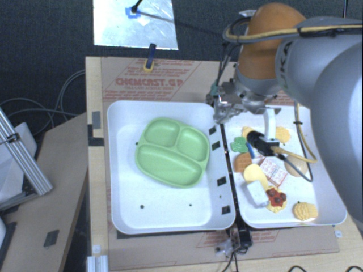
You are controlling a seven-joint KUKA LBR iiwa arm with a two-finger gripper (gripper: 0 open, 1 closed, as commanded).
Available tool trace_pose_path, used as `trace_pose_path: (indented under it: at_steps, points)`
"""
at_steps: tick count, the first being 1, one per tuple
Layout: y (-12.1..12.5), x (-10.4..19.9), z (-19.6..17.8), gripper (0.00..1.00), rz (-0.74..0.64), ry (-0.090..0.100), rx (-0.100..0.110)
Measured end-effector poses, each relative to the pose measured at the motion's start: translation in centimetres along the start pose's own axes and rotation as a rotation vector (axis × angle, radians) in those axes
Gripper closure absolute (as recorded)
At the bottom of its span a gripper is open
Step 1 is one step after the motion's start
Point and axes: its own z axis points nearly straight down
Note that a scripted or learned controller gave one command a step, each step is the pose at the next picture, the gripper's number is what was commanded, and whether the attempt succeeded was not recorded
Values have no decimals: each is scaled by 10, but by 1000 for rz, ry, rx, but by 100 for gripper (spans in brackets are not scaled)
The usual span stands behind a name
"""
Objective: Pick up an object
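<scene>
The right bin holds several toy foods: a small green piece, a brown round piece, a pale yellow piece, a pink and white packet, a white block, a red and yellow piece and a yellow corn-like piece. My gripper hangs over the far end of the divider between the bins, at the right bin's back left corner. It is above and behind the green piece, apart from the toys. Nothing shows in its grasp.
A green divided plate lies in the left bin. Another yellow piece sits near the right bin's back. The big grey arm covers the right bin's back right. A foil sheet lies beyond the bins.
</scene>
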Motion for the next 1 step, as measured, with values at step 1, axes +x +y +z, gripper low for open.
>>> trace_pose_path:
  at_steps: [1]
  points:
    - [-4, -2, 2, 100, 4, -1, 0]
